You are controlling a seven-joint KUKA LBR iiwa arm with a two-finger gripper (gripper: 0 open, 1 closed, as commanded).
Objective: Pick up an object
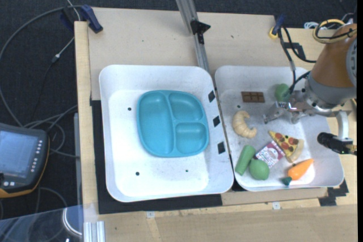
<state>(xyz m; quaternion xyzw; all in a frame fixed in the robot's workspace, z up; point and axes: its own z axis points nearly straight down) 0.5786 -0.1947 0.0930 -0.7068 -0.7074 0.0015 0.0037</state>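
Camera view: hand (282, 111) state unclear; snack packet (270, 154) print too small to read.

Croissant (244, 123), chocolate bar (253, 97), pizza slice (286, 144), carrot (299, 169), green fruit (259, 169) loose in the right bin (227, 85).

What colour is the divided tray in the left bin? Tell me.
Light blue: the divided tray shows plainly in the camera view, lying in the left bin.

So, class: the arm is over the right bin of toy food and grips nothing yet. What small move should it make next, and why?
Probably a short descent toward the bin floor. The gripper hangs in a bare patch between the chocolate bar, croissant and pizza slice, with nothing between its fingers. Shifting slightly toward the pizza slice first may help, since the bare floor offers nothing to grasp.
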